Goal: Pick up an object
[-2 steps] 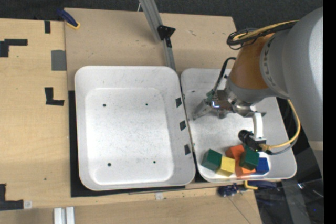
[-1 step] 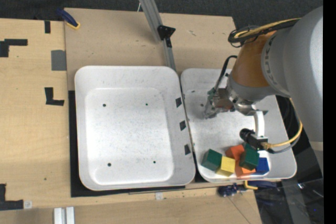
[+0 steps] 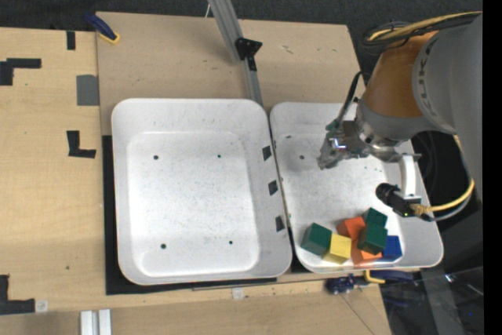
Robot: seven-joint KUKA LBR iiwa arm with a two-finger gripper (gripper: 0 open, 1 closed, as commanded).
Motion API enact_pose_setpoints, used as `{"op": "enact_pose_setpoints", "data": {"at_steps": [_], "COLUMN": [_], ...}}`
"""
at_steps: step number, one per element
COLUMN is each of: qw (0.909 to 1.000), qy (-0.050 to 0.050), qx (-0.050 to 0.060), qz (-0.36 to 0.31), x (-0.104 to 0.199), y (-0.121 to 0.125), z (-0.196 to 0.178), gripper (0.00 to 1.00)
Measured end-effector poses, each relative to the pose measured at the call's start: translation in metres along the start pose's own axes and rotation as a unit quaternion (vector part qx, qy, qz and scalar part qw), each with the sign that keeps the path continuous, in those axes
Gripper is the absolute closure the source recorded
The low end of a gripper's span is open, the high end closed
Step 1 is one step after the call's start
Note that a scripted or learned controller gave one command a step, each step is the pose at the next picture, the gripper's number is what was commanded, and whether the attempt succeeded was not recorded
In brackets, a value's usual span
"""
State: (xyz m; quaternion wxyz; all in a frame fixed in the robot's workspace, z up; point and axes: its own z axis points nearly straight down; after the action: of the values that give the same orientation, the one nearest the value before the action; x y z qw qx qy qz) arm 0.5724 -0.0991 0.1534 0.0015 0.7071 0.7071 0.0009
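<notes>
We are looking down on the bench (image 3: pixel 196 51), where two shallow white bins are sitting side by side. The left bin (image 3: pixel 125 121) is lying next to the right bin (image 3: pixel 302 118), their rims touching along the middle. Our arm (image 3: pixel 423 82) is reaching in from the right, and the jaws (image 3: pixel 336 147) are hanging over the upper part of the right bin; we cannot tell whether they are open or closed, and nothing is showing between them. The blocks are resting well apart from the jaws, clustered in the near right corner of the right bin: a green block (image 3: pixel 317 238), a yellow block (image 3: pixel 340 247) just beside it, an orange block (image 3: pixel 352 228), a dark green block (image 3: pixel 376 227) and a blue block (image 3: pixel 392 247), all crowding together. A slanted metal pole (image 3: pixel 223 0) is crossing above the bench.
</notes>
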Motion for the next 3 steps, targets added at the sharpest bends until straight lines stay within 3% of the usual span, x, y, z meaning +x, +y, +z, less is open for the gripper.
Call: {"op": "enact_pose_setpoints", "data": {"at_steps": [2, 3], "qw": [1.0000, 1.0000], "qy": [0.000, 0.001], "qx": [-0.001, 0.002], "qz": [-0.001, -0.003], "x": [0.010, 0.057], "y": [-0.001, 0.029], "z": [-0.104, -0.096], "gripper": [1.00, 1.00]}}
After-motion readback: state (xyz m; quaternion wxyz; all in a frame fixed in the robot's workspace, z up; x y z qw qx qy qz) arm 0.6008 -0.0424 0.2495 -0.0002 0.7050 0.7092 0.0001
